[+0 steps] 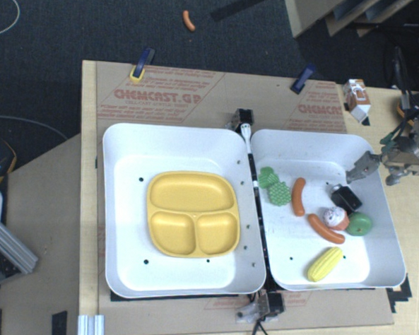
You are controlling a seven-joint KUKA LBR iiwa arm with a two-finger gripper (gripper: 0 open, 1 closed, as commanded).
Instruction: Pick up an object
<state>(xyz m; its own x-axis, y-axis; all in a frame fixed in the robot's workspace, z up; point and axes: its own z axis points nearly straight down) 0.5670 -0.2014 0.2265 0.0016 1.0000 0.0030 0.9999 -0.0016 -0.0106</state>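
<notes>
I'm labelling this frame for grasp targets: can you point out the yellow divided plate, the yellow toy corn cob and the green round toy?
yellow divided plate (pixel 167 192): camera view, bare top compartment.
yellow toy corn cob (pixel 324 264): camera view, middle of cob.
green round toy (pixel 359 225): camera view, its centre.

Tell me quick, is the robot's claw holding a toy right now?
Gripper: above the right bin's far edge, holding nothing; open or closed cannot be told.

glossy plastic tray (pixel 192 214), matt cardboard bench (pixel 199 99) – smooth
</notes>
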